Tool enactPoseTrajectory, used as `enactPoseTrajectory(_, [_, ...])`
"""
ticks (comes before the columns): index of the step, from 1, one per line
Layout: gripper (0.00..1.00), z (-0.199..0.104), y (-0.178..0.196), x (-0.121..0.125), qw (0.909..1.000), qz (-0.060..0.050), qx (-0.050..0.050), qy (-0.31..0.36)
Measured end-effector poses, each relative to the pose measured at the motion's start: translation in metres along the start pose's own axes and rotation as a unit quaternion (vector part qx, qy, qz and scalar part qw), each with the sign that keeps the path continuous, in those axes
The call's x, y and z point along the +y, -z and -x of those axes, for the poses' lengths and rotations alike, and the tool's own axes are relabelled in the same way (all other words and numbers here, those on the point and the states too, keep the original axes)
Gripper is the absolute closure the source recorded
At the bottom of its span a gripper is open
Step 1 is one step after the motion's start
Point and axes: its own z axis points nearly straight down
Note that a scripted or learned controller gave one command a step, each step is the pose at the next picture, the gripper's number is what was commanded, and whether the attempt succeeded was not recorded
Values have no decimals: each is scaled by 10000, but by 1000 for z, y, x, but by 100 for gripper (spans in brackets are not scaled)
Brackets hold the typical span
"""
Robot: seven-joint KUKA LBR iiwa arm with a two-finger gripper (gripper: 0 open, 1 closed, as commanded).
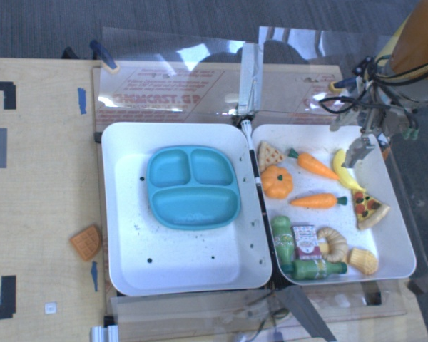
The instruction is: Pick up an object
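On the bench's left side, outside the bins, lay 1 waffle-like brown tile (86, 241), close to the left bin's near-left corner. The left bin (128, 262) carried 1 blue divided plate (193, 187) with 3 compartments, set toward its far edge and middle.

The right bin (396, 262) carried all the pickable toys. Along its left edge sat 1 waffle wedge (269, 154) near the far-left corner, 1 small pumpkin (277, 182) just below it, and 1 green can (282, 237) further toward the near edge. In the middle lay 2 carrots: the upper carrot (315, 164) and the lower carrot (317, 201). Toward the near edge were 1 red-and-white packet (304, 241), 1 green bottle (318, 268) lying flat, 1 ring-shaped pastry (335, 241) and 1 bread roll (364, 261), all crowded and touching. Near the right edge lay 1 banana (344, 170) and 1 pizza slice (369, 208).

The gripper (358, 150) hung over the right bin's far-right part, its tip just beside the banana's upper end; I could not tell whether it was wide or narrow, and nothing showed held in it.

The banana seemed the likely target. The risk, as I judged it, was that the curved, smooth banana could roll or slip out sideways if caught near its end. The pizza slice sat close to the banana's lower tip and could be nudged along with it.
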Motion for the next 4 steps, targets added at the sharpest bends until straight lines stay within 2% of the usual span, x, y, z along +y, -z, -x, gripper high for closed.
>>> enactPoseTrajectory(1, [0, -3, -114, -14, 9999, -13, -36, -102])
enactPoseTrajectory(2, [0, -14, -116, 51, 9986, 17, -5, -527])
enactPoseTrajectory(3, [0, -69, -114, 80, 9967, 6, -18, -806])
enactPoseTrajectory(4, [0, -107, -113, 69, 9984, -1, -33, -563])
